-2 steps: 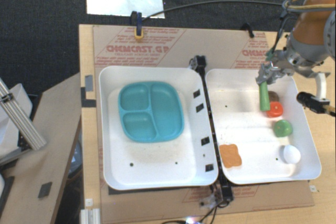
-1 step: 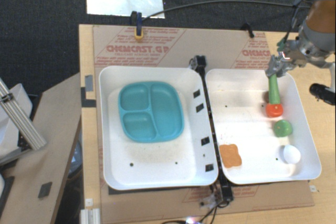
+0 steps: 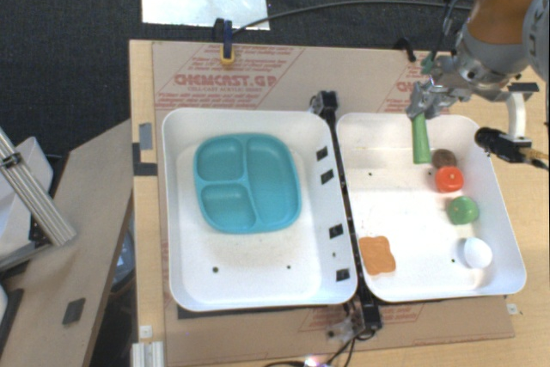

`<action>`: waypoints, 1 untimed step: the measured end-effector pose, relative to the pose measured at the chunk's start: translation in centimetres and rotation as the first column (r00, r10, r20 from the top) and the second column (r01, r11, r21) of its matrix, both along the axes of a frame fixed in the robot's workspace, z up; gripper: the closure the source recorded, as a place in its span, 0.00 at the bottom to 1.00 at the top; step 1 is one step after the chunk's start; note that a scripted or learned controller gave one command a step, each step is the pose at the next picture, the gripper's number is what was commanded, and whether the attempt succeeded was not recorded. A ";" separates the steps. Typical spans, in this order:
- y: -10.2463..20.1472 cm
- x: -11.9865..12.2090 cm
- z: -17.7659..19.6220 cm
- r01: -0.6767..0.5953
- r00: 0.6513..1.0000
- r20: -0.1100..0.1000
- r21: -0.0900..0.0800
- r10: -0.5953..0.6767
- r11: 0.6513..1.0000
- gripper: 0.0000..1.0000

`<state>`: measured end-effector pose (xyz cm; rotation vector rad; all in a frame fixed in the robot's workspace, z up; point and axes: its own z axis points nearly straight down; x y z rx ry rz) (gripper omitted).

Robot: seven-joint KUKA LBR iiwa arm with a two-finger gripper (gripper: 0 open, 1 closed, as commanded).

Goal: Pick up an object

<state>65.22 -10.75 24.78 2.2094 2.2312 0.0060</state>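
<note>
Camera view, fixed above the bench (image 3: 146, 185), looking down at a slant.

Left bin (image 3: 180, 271): white, shallow. It holds a teal divided plate (image 3: 247, 183) with three compartments, lying flat in the upper middle of the bin. Fine specks of dirt show on the bin floor below the plate.

Right bin (image 3: 404, 271): white, shallow, touching the left bin along a black clipped seam. Along its right side lies a column of small things: a brown lump (image 3: 443, 157) at the top, an orange-red ball (image 3: 449, 179) touching it just below, a green ball (image 3: 462, 210) near that, and a white egg-like thing (image 3: 476, 253) closest to the front corner. An orange-tan flat piece (image 3: 376, 255), like a biscuit, lies apart from them at the bin's front left, near the seam.

Arm: it enters from the upper right, orange band above the grey wrist. The hand (image 3: 423, 103) sits over the back edge of the right bin. A green stick (image 3: 420, 140) hangs upright from it, its top between the fingers, so the hand appears clamped on it, though the contact point is small and partly shadowed. The stick's lower end is over the bin floor, just left of the brown lump; whether it touches the floor cannot be told.
</note>
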 end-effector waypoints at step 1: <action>5.3 0.0 0.7 0.000 1.000 -0.001 0.000 0.000 1.000 1.00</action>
